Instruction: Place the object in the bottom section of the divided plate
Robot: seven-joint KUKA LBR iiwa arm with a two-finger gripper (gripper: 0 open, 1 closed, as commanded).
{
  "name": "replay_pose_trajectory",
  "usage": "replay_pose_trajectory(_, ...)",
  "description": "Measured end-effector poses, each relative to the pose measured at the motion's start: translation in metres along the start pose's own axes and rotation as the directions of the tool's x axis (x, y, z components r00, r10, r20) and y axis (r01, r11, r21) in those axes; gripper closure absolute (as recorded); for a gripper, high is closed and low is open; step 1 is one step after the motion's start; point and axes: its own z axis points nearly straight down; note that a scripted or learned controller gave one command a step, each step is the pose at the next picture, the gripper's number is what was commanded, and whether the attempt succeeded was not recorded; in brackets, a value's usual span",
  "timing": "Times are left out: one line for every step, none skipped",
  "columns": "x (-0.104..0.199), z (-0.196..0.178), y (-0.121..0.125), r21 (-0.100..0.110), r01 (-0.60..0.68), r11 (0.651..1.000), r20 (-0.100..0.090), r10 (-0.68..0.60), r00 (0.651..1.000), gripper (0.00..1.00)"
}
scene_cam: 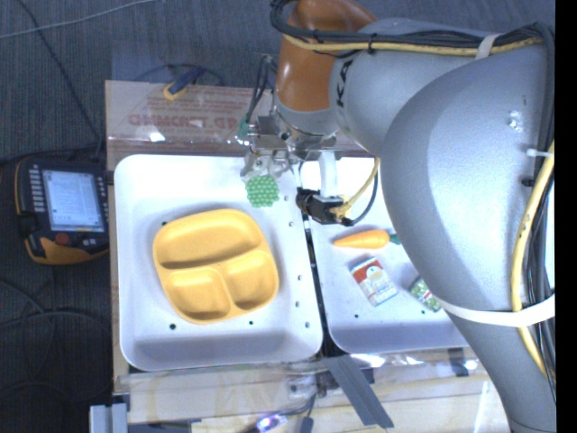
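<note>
A: Green grapes (262,190) location?
B: Clamped between gripper (263,171) fingers, above left bin (135,242), beyond the yellow divided plate (215,263).
A: Step?
B: Transport, I judge. Next: carry toward plate's near section, then release.

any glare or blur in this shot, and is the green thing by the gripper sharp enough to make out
Camera view: glare whitens the left bin's rim and the clear film on the cardboard behind it; the yellow divided plate is evenly lit and sharp; the green bumpy object under the gripper is slightly soft, its grasp unclear; the near arm looms large.
</note>
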Motion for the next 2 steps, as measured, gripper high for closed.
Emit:
replay_pose_trajectory(0.0595, 0.0816, -0.0765, -0.009, 0.088, 0.996, -0.002, -0.088, 0.996, 1.0)
replay_pose_trajectory(0.06, 0.082, -0.0771, -0.007, 0.089, 0.996, -0.003, -0.089, 0.996, 0.0)
